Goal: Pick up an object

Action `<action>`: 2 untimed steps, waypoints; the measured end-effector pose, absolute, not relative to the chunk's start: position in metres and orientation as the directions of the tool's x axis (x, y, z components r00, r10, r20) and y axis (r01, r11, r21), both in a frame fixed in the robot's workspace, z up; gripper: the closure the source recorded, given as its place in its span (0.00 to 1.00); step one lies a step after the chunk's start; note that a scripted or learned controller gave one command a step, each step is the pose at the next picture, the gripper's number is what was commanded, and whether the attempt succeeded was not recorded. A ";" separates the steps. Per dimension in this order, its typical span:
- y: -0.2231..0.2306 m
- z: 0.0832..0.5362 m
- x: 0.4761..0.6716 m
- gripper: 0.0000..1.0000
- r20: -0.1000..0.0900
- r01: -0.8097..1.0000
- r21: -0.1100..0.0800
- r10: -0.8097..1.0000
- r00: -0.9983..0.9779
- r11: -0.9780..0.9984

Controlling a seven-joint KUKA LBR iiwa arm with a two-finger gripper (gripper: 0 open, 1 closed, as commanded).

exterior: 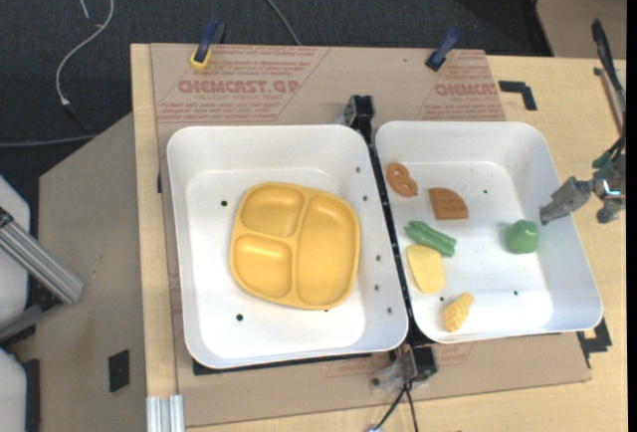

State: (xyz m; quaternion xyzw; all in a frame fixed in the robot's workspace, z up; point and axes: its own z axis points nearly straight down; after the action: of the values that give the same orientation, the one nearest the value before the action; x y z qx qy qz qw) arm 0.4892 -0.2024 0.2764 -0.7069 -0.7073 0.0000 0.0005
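1. The grey two-finger hand [582, 199] sits at the right bin's [498, 136] right rim; can't tell if it's open or closed.
2. Closest target: the round green toy [521, 237], just left of it, well apart from the other toys.
3. I'd centre over it and drop straight down.

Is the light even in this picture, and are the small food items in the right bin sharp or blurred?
In the camera view, the light is soft and even: the white right bin shows no strong glare, and the round green toy and yellow corn piece cast only faint shadows. These items look fairly sharp; the grey metal gripper at the right edge looks slightly blurred.
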 end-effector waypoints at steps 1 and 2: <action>-0.199 0.233 0.486 0.00 0.003 1.000 -0.005 1.000 0.000 0.000; -0.204 0.172 0.488 0.00 0.004 1.000 -0.008 1.000 0.000 0.000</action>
State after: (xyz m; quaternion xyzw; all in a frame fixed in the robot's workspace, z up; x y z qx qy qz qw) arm 0.4883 -0.2036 0.1724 -0.7072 -0.7070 0.0013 0.0041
